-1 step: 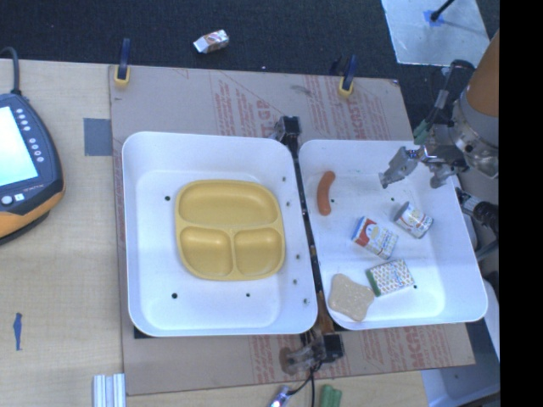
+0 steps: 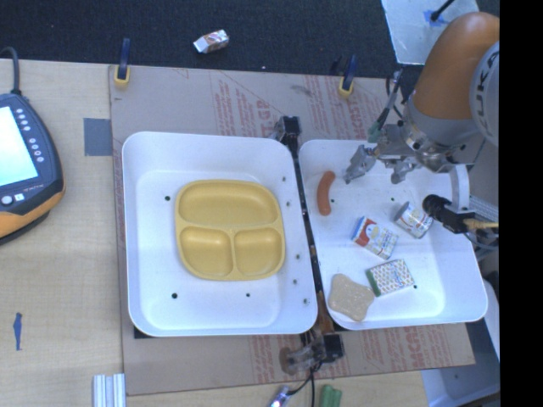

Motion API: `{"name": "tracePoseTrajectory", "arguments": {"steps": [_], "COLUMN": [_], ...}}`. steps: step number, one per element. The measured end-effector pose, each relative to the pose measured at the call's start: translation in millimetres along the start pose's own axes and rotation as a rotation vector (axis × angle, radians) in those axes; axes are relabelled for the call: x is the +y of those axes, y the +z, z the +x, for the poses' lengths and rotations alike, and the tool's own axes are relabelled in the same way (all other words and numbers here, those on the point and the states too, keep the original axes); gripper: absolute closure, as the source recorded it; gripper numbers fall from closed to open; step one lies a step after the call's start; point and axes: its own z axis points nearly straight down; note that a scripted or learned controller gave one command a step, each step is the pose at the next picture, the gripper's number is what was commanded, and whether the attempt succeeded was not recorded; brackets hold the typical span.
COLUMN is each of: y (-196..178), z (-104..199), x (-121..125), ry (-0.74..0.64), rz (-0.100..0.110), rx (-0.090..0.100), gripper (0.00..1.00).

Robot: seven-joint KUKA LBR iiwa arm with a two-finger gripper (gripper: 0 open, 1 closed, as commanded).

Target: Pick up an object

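5 loose items lie in the right bin (image 2: 458, 308), and the sausage (image 2: 325, 192) is the nearest candidate to the gripper (image 2: 379, 166). The gripper hangs over the bin's upper part, its 2 fingers spread apart with nothing between them. The sausage lies just to the camera's left of the fingertips and slightly lower in the view, close to the bin's left wall, its long axis running nearly up and down the picture. My judgement: a grasp needs a short shift toward that wall, closing across the sausage's narrow width.
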Motion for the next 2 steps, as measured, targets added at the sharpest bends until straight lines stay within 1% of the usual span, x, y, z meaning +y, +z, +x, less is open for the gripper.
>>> {"name": "tracePoseTrajectory", "arguments": {"steps": [1, 2], "y": [76.6, 99.4], "z": [0.7, 4.9], "x": [23.2, 38.8], "ry": [-0.002, -0.002], "rz": [0.000, -0.004], "rx": [0.000, -0.001], "gripper": [0.00, 0.00]}}
